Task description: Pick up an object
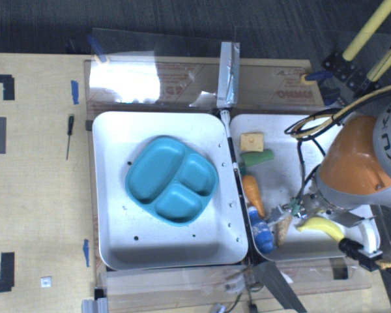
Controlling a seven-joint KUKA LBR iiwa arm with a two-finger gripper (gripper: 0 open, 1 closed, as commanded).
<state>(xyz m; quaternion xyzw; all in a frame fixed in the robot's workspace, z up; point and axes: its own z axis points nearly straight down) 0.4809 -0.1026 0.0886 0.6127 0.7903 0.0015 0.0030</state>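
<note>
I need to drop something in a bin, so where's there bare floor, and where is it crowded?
Free: the left bin floor around the blue divided plate, widest along its left wall and front edge. Also the right bin middle, between the tan block and the arm. Crowded: its left wall, with green piece, carrot, blue item; banana under the arm.

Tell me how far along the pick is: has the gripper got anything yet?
Done: the arm has reached into the right bin, low near its front. In hand: nothing that I can confirm. The gripper sits beside the banana, but its grasp is hidden. Left: secure and lift one item. The carrot, tan block and green piece lie untouched in the bin.
</note>
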